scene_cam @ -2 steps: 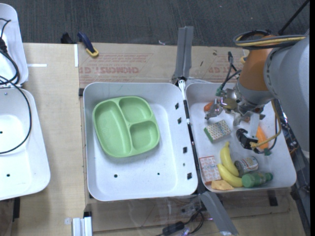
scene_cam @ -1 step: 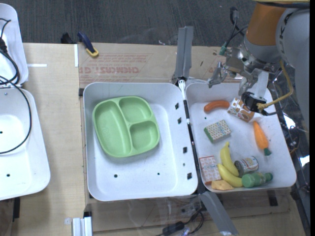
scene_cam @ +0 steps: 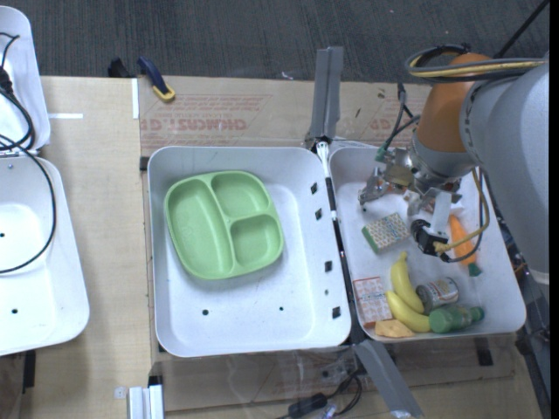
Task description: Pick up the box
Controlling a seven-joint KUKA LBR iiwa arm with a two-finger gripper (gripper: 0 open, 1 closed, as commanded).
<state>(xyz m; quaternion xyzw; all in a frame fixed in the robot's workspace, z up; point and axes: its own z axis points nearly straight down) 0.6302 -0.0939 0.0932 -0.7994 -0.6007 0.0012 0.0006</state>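
Observation:
The box (scene_cam: pixel 385 231), small and flat with a green and pink checked pattern, lies in the upper middle of the right bin (scene_cam: pixel 500 260). My gripper (scene_cam: pixel 397 199) hangs just above and behind the box, below the orange wrist band. Its fingers stand open, one (scene_cam: pixel 369 192) toward the bin's left wall and the other (scene_cam: pixel 426 206) to the right, and nothing is between them. The box rests on the bin floor, apart from the fingers.
The right bin also holds two bananas (scene_cam: pixel 402 291), a can (scene_cam: pixel 437 292), a green object (scene_cam: pixel 454 319), a carrot (scene_cam: pixel 463 238) and a flat red-and-white packet (scene_cam: pixel 371 299). A black cable loop (scene_cam: pixel 425 236) hangs beside the box. The left bin (scene_cam: pixel 175 304) holds a green divided plate (scene_cam: pixel 225 223).

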